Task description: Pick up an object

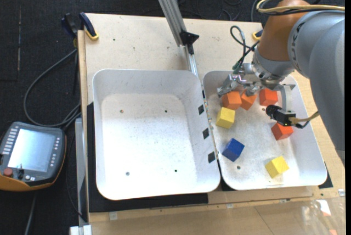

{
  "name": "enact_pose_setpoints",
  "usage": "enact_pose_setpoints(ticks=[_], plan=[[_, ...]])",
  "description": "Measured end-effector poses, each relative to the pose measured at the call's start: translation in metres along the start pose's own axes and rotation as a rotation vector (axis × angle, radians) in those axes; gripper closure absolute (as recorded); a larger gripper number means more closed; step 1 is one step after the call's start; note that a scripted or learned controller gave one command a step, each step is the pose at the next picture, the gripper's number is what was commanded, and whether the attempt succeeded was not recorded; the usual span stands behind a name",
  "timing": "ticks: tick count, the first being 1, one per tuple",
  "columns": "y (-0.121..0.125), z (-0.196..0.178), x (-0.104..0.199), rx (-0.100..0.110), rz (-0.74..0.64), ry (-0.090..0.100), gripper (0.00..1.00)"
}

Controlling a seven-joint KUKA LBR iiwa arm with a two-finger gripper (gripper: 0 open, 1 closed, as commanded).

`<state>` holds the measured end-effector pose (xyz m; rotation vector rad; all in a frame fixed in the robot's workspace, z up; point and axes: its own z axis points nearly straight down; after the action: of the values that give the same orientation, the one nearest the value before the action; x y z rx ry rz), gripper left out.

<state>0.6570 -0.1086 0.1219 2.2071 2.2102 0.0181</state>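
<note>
The hand (pixel 245 87) is hovering low over the back of the right shallow white plastic bin (pixel 307 165) on the bench, directly above a cluster of small orange cubes; whether it is spread or pressed together cannot be determined. The nearest orange cube (pixel 232 100) is lying just beside a second small orange cube (pixel 247 101). These blocks are appearing rigid, light and smooth-faced, likely wood or plastic, so a pinch across two opposite flat faces is looking advisable. Crowding is risking a misaligned grip; the blue cube (pixel 233 149) is sitting apart.
</note>
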Motion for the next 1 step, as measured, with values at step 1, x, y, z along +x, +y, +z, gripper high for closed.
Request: enact_pose_setpoints(ticks=[1], plan=[[0.0006,-0.008,0.0,-0.001,0.0,0.0,1.0]])
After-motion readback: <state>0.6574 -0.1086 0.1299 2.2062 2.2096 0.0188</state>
